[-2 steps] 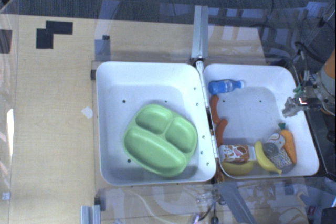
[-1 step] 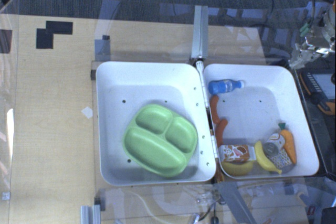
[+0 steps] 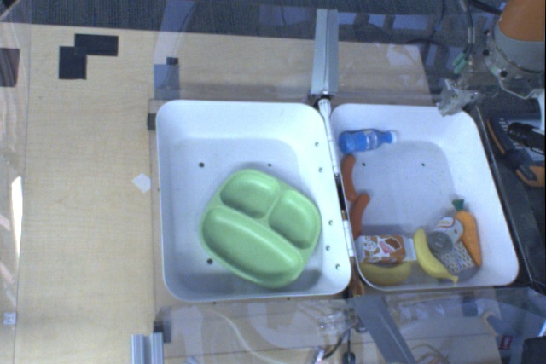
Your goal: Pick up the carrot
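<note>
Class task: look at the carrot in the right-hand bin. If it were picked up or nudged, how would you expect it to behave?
The carrot looks like a moulded toy, so probably stiff and light. Its tapered, rounded body may roll or pivot if nudged. It lies against the bin wall beside the banana, so a push would likely jam it.

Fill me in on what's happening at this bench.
A robot arm is meant to pick up the carrot, which lies in the right bin at its near right corner, beside a banana and a small can. The tool hangs over that bin's far right corner, well away from the carrot. A green plate sits in the left bin.
</note>
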